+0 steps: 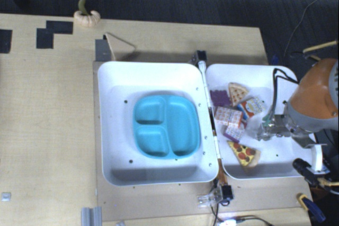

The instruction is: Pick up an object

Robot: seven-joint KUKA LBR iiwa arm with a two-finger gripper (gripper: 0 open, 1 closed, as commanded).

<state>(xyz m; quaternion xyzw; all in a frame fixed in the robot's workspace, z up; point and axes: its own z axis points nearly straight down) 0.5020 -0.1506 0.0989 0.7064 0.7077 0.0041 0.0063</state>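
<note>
The right bin (pixel 275 166) holds a cluster of small objects on its left side. A waffle-like wedge (pixel 237 92) lies at the back, a purple piece (pixel 218 97) beside it, a small packet (pixel 252 106) to its right, a patterned box (pixel 229 119) in the middle, and a pizza slice (pixel 243 154) at the front. My gripper (pixel 266 131) reaches down into this bin from the right, just right of the box and above the pizza slice. Nothing shows between its tips.
The left bin (pixel 114 114) carries a blue divided tray (pixel 166 125). A small gourd-shaped object (pixel 86 17) sits on the bench at the back left. Black cables run along the arm and near the bench's front right corner (pixel 312 172).
</note>
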